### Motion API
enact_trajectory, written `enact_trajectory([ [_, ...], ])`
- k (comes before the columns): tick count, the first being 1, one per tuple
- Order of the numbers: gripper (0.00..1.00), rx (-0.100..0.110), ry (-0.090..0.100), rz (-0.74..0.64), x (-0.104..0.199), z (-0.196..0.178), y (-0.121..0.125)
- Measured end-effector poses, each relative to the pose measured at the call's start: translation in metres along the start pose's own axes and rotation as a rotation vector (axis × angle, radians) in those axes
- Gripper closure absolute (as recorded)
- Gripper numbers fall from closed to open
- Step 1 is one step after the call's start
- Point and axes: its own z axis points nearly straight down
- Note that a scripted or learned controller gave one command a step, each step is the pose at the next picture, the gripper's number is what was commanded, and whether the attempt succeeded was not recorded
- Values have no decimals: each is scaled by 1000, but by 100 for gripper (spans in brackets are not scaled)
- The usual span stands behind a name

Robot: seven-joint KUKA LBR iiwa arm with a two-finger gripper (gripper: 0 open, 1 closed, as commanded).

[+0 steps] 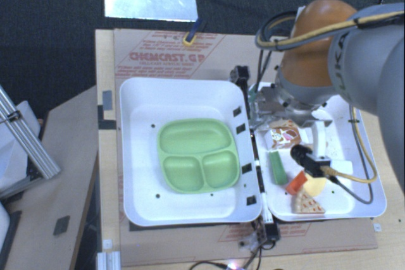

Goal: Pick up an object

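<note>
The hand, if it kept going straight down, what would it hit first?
Probably the patterned packet just below the hand in the right bin, though depth is hard to judge here.

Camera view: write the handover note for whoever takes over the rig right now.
Claw: low over the right bin, by the printed packet; open or shut not readable; nothing seen held.
Things: green stick, orange piece, yellow piece and waffle piece lie in the right bin; green divided plate lies in the left bin.
Done: nothing lifted.
Left: grasp one item, raise it.
</note>
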Motion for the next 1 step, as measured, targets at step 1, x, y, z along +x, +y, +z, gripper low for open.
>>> enact_trajectory([
  [1,100,4,-2,3,4,17,5],
])
